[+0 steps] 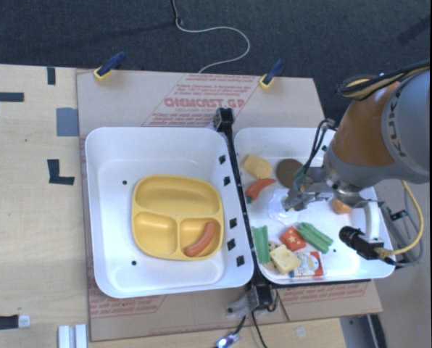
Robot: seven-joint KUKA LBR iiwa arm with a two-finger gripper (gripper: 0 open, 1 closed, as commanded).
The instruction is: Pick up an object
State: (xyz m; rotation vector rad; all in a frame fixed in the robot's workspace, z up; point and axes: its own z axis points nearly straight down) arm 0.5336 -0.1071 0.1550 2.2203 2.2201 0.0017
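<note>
The grey arm with its orange band (pixel 364 125) reaches in from the right and bends down over the right white bin (pixel 368 270), its wrist hanging above the bin's middle. The two-finger gripper (pixel 297 198) points down and leftward toward the bin floor, just beside a round brown disc-shaped piece (pixel 288 171) and a red-orange curved toy (pixel 260 188); whether its dark fingers are spread or pressed together cannot be told, as they blur into the wrist hardware. Nothing is seen between them. Near the gripper lie a yellow wedge-shaped toy (pixel 257 166), a long green stick (pixel 261 243), a second green piece (pixel 315 235), a small red block (pixel 293 238) and a pale yellow cube (pixel 283 259). A small orange item (pixel 341 206) is partly hidden beneath the arm. In the left white bin (pixel 100 194) sits a yellow divided plastic tray (pixel 165 209) holding a reddish sausage-shaped toy (pixel 201 239) in its lower right compartment.
</note>
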